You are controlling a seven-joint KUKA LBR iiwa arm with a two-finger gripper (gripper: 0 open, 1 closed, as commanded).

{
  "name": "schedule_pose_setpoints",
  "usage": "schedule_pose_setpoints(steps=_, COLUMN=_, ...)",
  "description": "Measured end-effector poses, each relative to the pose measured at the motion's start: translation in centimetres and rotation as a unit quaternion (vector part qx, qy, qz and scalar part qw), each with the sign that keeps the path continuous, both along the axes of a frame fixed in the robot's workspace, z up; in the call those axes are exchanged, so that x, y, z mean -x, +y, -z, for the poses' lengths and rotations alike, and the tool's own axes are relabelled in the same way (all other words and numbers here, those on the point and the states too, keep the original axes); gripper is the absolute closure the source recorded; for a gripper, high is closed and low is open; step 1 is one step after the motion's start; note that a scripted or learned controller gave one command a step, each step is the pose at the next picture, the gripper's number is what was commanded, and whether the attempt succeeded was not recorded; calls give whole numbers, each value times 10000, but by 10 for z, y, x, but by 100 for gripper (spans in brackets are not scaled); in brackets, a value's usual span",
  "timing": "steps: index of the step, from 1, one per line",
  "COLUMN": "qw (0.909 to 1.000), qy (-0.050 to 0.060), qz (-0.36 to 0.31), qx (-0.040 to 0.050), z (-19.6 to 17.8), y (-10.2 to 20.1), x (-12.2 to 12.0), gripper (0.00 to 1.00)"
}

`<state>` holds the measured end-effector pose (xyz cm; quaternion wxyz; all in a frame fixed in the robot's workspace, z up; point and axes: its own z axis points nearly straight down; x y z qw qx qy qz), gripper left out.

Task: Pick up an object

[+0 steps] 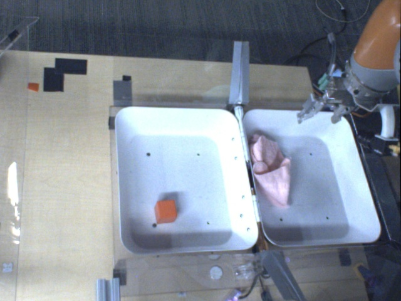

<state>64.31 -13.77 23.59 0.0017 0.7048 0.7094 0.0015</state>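
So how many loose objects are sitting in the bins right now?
2. An orange block lies in the left bin, toward its near-left corner. A pink cloth lies crumpled in the right bin, against its left wall; something could be hidden under it.

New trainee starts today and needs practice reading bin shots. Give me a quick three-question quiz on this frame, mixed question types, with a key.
1. True or false: the orange block lies in the left bin.
2. Multiple choice: where in the right bin is the pink cloth?
A. against the wall next to the left bin
B. in the corner nearest the arm
C. draped over the outer rim
3. Fill in: the gripper is above the right bin's ____ edge (near or far, as seen by the camera).

Key
1. True; it sits toward the near side of that bin.
2. A
3. far; the gripper holds nothing between its fingers.
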Motion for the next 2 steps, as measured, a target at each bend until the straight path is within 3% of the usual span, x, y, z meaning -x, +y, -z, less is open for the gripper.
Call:
schedule_pose_setpoints(steps=1, qw=9993, qy=-34, qz=-366, qx=5, z=138, y=22, x=43, gripper=0)
schedule_pose_setpoints(steps=2, qw=9953, qy=-78, qz=-963, qx=28, z=143, y=49, x=42, gripper=0)
